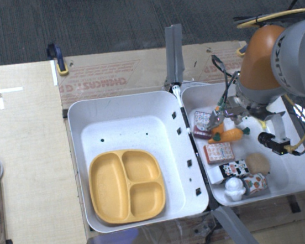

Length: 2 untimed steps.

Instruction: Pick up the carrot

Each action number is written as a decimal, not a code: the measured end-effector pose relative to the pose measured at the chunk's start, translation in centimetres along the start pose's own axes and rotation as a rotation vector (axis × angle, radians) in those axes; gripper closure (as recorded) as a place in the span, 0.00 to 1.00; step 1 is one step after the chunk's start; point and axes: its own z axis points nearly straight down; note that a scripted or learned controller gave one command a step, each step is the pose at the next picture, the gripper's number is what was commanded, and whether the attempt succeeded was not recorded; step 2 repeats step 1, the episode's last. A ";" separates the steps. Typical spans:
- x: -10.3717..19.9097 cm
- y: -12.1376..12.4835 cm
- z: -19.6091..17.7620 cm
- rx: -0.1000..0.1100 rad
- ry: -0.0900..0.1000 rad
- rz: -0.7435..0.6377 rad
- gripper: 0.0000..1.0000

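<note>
The carrot (232, 134) is orange with a green tip at its right end. It lies in the right bin (294, 181), in the upper middle among other toys. My gripper (218, 119) hangs just above the carrot's left end, close over it or touching it. The grey arm with its orange band (261, 59) comes in from the upper right and hides the bin's far right corner. I see nothing lifted off the bin floor.
Around the carrot lie a pink-white packet (202, 120), a red patterned box (219, 152), a cow-patterned carton (234, 168), a white cup (233, 188), a brown bun (257, 162) and a strawberry carton (255, 183). A yellow divided plate (127, 184) sits in the left bin (124, 117).
</note>
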 end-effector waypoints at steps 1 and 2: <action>0.1 0.0 -0.6 0.004 0.006 0.002 1.00; 0.1 0.0 -0.6 0.004 0.006 0.002 1.00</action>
